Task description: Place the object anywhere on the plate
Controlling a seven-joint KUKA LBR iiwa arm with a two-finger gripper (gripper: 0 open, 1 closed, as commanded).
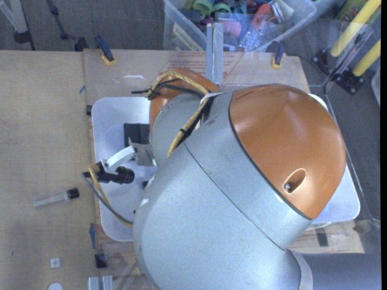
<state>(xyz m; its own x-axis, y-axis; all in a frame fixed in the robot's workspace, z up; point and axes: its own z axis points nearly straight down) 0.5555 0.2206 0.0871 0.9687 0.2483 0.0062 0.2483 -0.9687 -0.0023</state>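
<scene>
Plywood bench [42, 113]; clear toy tub [242, 17] behind.

Evenly and fairly brightly lit from above, with a cool, slightly bluish cast. Soft sheen across the orange band [284, 144] and the grey arm casing [211, 222], brightest on the upper curve; no hard glare. Blue-tinted shadow pooled inside the left bin [106, 132] beneath the arm. Dimmer toward the top, around the clear tub of toys [242, 11]. Soft overall, grainy and low in resolution; small items on the table [42, 113] blurred. Close arm casing large and slightly soft-edged.
</scene>
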